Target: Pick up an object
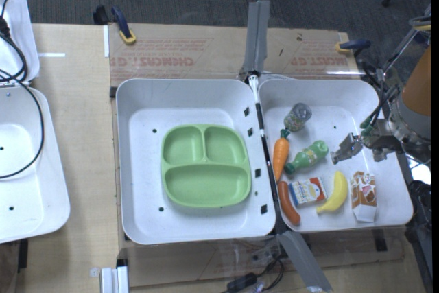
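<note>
— So, where did the arm stand when you looked?

— It reached in from the right over the right bin (343,89). The gripper (347,148) hung low above the bin's middle, just right of the green bottle (307,156) and just above the banana (334,193). Whether its tips touched the bin floor, I could not tell.

— Open or closed?

— It looked a little parted, with nothing between the tips, but the metal was small and dark against the white, so I would not swear to how wide. It carried no object, that much I noted.

— And the things it could take?

— All in the right bin. A carrot (280,156) lay along the left wall, a red sausage (289,203) below it, a small snack packet (306,191) beside that, then the banana, and a milk carton (363,196) near the right wall. A clear cup of something dark (297,117) sat toward the back. The left bin (137,168) held just a green divided plate (205,166).

— Which step, then?

— The approach, by my reading: lowered into the bin, no grasp made yet.

— What did the next move need?

— A choice of target. The banana and the bottle were nearest. I judged it would have to shift over one of them, open wide enough to straddle it, drop, and close across the narrow side. The bottle, being round, might roll away from a poor pinch.
</note>
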